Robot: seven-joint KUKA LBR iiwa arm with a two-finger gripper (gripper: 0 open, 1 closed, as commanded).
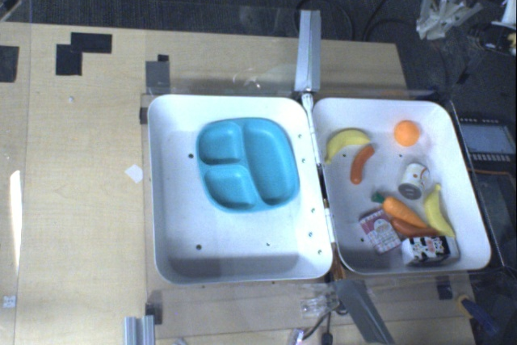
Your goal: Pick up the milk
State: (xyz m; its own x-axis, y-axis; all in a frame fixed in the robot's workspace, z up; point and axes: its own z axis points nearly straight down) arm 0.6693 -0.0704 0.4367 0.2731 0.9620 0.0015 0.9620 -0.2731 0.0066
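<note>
The tool (443, 14) hangs high at the far right corner, well apart from both bins, beyond the worktop (73, 198); I cannot tell how it is set. The milk (426, 250), a small carton with black patches, lies at the near edge of the right bin (477, 198), just beside a banana (439, 211) and a carrot (402, 212). A small can (413, 180), an orange (407, 132), a second banana (347, 141) and a red sausage (361, 163) share that bin. The left bin (174, 174) holds a blue divided tray (246, 161).

Even overhead light, soft shadows, slightly blurry, white bins glaring
</note>
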